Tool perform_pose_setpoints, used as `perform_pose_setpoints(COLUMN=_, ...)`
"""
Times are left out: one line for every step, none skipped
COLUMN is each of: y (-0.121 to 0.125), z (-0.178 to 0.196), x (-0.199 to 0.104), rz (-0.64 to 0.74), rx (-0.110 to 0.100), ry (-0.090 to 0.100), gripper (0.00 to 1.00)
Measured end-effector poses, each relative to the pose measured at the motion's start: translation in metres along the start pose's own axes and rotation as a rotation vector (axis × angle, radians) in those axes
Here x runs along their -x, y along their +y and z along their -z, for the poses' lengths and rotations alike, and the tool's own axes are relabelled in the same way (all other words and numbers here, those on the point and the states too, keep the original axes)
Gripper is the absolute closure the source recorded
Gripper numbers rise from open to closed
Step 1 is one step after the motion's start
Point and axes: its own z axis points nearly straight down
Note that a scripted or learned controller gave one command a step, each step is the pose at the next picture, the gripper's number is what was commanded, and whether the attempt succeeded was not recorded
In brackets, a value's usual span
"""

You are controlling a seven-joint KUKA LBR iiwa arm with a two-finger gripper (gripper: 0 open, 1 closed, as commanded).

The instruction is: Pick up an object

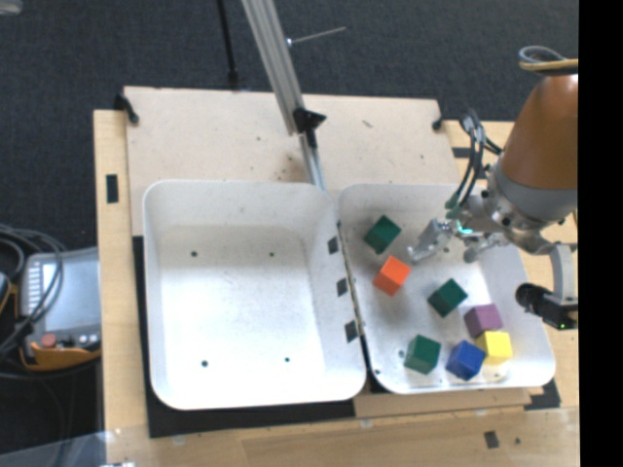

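White bin (389, 377): orange cube (392, 274) sits corner-on.

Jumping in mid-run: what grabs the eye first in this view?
The bright blocks in the right bin stand out: an orange block near its left side, with green, purple, yellow and blue ones spread toward the near right corner. The gripper hangs just right of the orange block.

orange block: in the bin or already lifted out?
In. The orange block lies on the floor of the right bin, left of centre, with the gripper above-right of it and not around it.
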Motion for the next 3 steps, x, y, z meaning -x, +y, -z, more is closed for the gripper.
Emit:
perform_pose_setpoints(y=0.001, z=0.002, x=0.0, rz=-0.002, rx=0.005, ry=-0.001, gripper=0.0)
perform_pose_setpoints(y=0.004, z=-0.053, x=-0.008, rz=-0.008, rx=-0.001, ry=-0.002, gripper=0.0)
perform_pose_setpoints(y=0.005, z=-0.098, x=-0.014, rz=-0.008, rx=0.001, ry=-0.002, gripper=0.0)
